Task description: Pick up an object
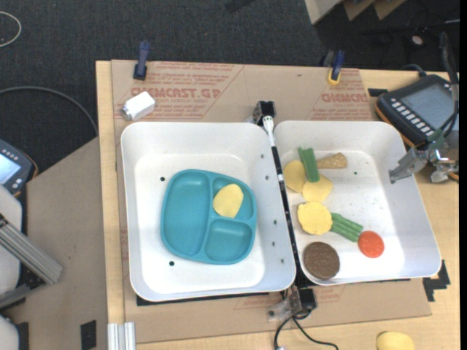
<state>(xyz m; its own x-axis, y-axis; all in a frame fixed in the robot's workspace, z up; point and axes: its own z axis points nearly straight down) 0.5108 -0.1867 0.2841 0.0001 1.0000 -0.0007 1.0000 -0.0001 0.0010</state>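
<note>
From where the camera looked down, the end effector (pixel 408 168) sat at the right rim of the right bin (pixel 408 228), a small grey metal claw with its two fingers splayed apart and nothing between them, well clear of the food lying in the left half of that bin. No single object was named, so any of the pieces there would have served. I reckoned the orange-red round piece (pixel 371 244) near the front of the bin was the easiest, since it lay a little apart from its neighbours, just beside the end of a green stick (pixel 346 227), with bare white floor around most of it. To do the step well, I judged the fingers should come straight down over it, straddle its width and close only once low enough, because these looked like smooth hard plastic toys that could squirt out of a shallow pinch. The flat yellow slices (pixel 314 218) lay touching or overlapping one another by the divider and looked too thin to catch cleanly; the brown disc (pixel 321 259) sat tight against the front wall. A second green stick (pixel 308 164) leaned across the upper slices beside a tan wedge (pixel 331 161). In the left bin (pixel 146 195) a glossy teal compartment plate (pixel 197 224) held one pale yellow oval (pixel 228 200).
</note>
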